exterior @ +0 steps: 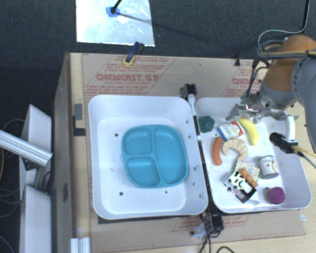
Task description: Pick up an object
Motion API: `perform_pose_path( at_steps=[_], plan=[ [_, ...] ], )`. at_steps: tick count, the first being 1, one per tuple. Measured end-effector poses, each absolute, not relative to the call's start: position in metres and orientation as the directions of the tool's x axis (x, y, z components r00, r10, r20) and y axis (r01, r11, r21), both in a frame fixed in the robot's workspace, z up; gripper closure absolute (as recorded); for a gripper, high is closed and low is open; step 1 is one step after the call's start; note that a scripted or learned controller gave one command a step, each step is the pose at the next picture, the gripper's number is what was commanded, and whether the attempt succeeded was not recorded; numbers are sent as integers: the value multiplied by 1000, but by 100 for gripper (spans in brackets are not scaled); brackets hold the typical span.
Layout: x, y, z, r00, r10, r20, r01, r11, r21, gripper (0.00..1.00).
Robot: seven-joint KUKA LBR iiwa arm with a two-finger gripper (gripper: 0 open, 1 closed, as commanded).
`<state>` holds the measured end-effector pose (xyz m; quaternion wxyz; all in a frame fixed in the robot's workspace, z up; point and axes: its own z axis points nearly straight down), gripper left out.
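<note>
Hovering low over the far part of the right shallow white bin (296, 181), the two-finger gripper (248, 112) stands just beyond a yellow plastic banana (249, 131) and a small red, white and blue packet (229, 130). Whether it is released or clenched I cannot tell, because its metal parts merge into one shiny shape from this angle. It is also not clear if it touches the banana. All the things to pick lie on the bin floor.

At the near edge of this bin lie a purple ball (276, 195) and a black-and-white printed item (238, 185) whose kind is hard to make out. An orange piece (248, 172) lies partly on it. Further back are a white cup (267, 166), a beige toy croissant (235, 147) and an orange-red toy sausage (216, 151). Beyond them, a dark green lump (206, 123) sits near the wall between the bins. The left shallow white bin (102, 136) bears a blue divided plate (154, 155).

The grey arm (310, 83) comes in from the right, cut off by the picture edge. Its orange band (278, 75) sits above the wrist, and it bends down toward the bin.
</note>
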<state>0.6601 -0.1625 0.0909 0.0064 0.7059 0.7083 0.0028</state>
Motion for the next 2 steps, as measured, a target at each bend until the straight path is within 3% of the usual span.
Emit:
perform_pose_path(
  at_steps=[1,2],
  plan=[
    [663,-162,104,-6,1000,-6,1000,6,21,100],
    [619,-89,195,-5,1000,1,1000,5,6,100]
  ],
)
